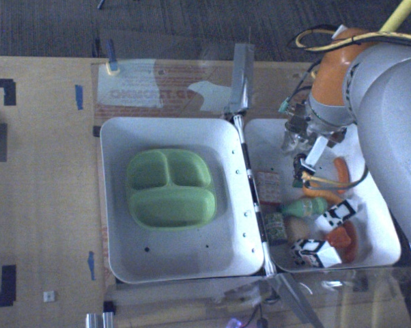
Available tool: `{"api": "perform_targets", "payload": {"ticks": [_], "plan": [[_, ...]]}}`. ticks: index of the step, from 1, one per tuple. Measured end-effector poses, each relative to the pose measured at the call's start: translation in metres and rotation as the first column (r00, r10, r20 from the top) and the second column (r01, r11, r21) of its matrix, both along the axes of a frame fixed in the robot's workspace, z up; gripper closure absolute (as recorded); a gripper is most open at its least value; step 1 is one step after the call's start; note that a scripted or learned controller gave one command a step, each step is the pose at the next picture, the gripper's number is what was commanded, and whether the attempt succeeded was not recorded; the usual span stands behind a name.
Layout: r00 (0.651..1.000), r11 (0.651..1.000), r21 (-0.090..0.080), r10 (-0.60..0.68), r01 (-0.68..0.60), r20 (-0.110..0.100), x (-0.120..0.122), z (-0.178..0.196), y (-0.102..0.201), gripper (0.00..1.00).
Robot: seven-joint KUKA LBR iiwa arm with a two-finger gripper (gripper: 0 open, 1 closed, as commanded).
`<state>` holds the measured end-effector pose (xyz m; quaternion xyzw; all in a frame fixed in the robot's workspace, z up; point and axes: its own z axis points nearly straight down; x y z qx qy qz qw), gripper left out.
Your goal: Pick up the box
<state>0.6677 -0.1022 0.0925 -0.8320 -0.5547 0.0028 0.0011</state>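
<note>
The right bin [260, 134] holds several small things. A flat pale box with a reddish label [268, 185] lies by the bin's left wall. Two black-and-white cartons sit further forward, one at the right [338, 212] and one near the front [316, 251]. My gripper [293, 141] hangs over the back of this bin, behind and to the right of the pale box and apart from it. Nothing can be seen held in it.
The left bin [117, 142] holds a green divided plate [170, 187]. In the right bin also lie an orange carrot-like piece [330, 179], a green item [305, 206], a dark green packet [275, 227] and a red item [345, 240]. A metal divider [241, 80] stands behind the bins.
</note>
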Motion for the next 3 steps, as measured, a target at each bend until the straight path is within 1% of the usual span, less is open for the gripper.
{"api": "perform_targets", "payload": {"ticks": [1, 2, 3], "plan": [[0.999, 0.999, 0.001, 0.037, -0.037, 0.008, -0.055, -0.007, -0.030, 1.00], [0.968, 0.968, 0.003, -0.250, 0.250, 0.013, -0.137, -0.006, -0.048, 1.00], [0.930, 0.930, 0.004, -0.369, 0.369, 0.012, -0.185, -0.006, 0.001, 1.00]]}}
